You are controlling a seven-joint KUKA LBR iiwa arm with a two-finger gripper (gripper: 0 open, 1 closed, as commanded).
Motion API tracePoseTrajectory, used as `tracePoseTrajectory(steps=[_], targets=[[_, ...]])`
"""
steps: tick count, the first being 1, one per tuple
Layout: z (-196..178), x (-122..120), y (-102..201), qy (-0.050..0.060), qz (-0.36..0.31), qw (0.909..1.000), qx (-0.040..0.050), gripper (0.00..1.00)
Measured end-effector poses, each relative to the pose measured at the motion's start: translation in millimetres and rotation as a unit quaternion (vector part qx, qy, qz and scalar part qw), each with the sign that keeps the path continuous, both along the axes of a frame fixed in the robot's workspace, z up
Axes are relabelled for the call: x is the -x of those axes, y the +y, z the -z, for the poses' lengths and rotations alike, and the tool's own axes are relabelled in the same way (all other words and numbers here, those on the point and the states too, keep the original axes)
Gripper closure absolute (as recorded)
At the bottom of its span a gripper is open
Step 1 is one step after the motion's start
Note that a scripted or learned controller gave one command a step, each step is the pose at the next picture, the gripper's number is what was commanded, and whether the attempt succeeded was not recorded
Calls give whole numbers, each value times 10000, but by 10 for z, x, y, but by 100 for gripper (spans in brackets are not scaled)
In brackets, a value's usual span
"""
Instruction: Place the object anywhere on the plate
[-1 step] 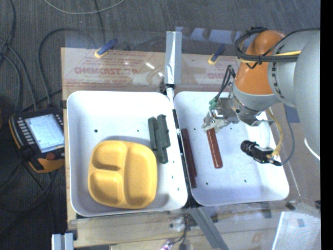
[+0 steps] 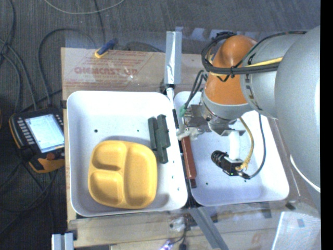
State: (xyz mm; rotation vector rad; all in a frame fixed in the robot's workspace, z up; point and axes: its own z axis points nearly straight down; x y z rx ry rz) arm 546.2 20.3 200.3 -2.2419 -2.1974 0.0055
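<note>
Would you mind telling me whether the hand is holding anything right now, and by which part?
It cannot be told: the hand sits above the brown stick at the bins' shared edge, its grasp hidden by the wrist.

Dark grey carpet floor point(image 2: 78, 20), loose cables point(image 2: 15, 61) (some looped), wooden bench point(image 2: 104, 69)

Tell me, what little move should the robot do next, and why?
Probably lift a bit and swing left toward the yellow divided plate. The end effector hangs at the seam between the bins, over the brown stick, far from the plate. A dark green object lies just beside the plate. Whether anything is gripped can't be seen.
</note>
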Motion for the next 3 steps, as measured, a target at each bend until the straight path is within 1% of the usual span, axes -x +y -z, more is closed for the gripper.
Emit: tracePoseTrajectory(steps=[1, 2, 3], targets=[[77, 113, 824, 7, -554, 9985, 3, 100], [64, 570, 1118, 7, -899, 9960, 4, 100], [63, 570, 1119, 7, -900, 9959, 2, 0]])
